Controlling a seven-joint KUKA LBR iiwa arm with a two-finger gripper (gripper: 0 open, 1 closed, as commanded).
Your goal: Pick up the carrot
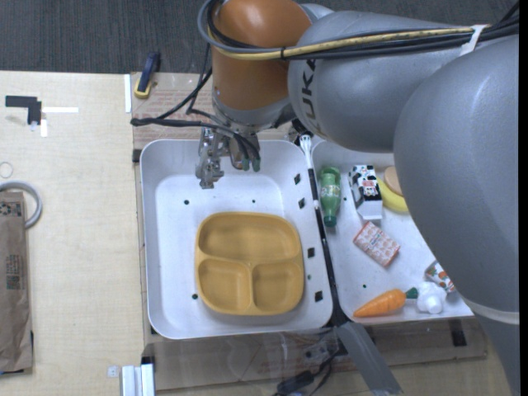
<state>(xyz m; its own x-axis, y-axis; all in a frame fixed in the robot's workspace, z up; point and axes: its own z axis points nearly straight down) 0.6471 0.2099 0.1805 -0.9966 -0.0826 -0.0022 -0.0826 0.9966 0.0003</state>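
Note:
The orange carrot lies near the front edge of the right bin, its green top pointing right. My gripper hangs over the back of the left bin, far to the left of and behind the carrot. Its two fingers stand apart with nothing between them. The grey arm covers the right bin's right side.
A yellow divided tray fills the middle of the left bin. In the right bin lie a green bottle, a small black-and-white carton, a banana, a pinkish box and a white object beside the carrot.

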